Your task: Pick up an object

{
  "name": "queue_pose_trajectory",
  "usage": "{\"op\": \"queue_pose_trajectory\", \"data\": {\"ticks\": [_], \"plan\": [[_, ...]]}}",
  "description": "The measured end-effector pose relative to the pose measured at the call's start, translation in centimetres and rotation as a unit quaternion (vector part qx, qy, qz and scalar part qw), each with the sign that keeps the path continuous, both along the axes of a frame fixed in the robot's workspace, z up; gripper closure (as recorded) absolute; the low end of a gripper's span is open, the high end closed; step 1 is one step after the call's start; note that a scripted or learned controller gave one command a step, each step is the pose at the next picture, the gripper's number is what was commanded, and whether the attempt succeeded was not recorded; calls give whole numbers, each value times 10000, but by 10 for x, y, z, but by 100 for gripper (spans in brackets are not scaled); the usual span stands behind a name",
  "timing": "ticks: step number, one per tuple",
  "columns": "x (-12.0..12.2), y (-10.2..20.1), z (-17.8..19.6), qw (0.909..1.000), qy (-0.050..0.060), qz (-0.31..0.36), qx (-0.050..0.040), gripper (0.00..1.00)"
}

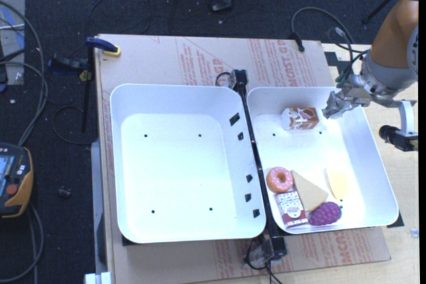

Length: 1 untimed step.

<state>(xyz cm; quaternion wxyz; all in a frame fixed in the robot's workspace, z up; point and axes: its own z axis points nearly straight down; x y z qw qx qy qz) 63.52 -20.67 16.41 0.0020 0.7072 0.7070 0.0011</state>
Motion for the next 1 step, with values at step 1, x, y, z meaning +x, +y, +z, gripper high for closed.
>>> {"op": "queue_pose_trajectory", "data": {"ticks": [1], "plan": [[-2, -10, 53, 10000, -3, 1, -2, 100]]}}
